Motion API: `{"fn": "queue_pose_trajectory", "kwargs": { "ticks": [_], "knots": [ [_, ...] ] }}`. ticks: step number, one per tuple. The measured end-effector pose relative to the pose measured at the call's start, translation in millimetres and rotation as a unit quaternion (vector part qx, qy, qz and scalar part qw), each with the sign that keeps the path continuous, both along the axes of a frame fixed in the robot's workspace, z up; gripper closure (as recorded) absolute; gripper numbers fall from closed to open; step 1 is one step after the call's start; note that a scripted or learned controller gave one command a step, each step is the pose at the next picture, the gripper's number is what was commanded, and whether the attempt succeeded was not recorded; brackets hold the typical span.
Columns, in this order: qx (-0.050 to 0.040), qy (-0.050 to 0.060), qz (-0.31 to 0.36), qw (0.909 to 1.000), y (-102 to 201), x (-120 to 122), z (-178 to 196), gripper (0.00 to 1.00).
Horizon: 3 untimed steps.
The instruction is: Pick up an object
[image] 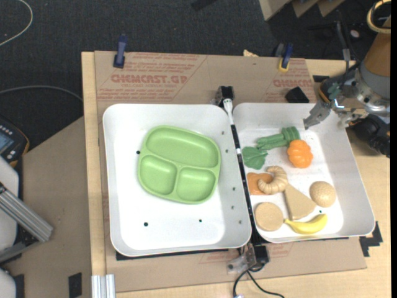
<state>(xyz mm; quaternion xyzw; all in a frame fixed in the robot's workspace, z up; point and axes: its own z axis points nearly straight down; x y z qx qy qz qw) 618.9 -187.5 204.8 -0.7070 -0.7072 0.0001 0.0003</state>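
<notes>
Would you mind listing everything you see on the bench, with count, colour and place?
bins: 2, white, side by side on bench
tray: 1, green, three compartments, left bin
green toy: 1, green, right bin, top
orange: 1, orange, beside green toy
pastry: 1, tan, right bin, centre
wedge: 1, tan, above banana
round roll: 1, beige, right of wedge
disc: 1, tan, lower left
banana: 1, yellow, bottom
clamps: 2, blue, board's far edge
gripper: 1, grey, over right bin's top right corner

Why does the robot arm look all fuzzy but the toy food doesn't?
In the camera view, the gripper at the right bin's top edge is smeared by motion blur, while the orange, banana and green divided plate look sharp, evenly lit, with soft shadows.
</notes>
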Motion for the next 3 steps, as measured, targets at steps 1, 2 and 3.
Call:
{"fn": "queue_pose_trajectory", "kwargs": {
  "ticks": [1,2,3],
  "knots": [
    [-0.0003,-0.001,0.000,1.0000,69.1,-37.2,-98.2,0.00],
    [-0.0008,-0.002,0.000,1.0000,68.9,-36.6,-87.9,1.00],
    [0.0022,-0.002,0.005,1.0000,172.3,-80.3,-15.8,1.00]
  ]
}}
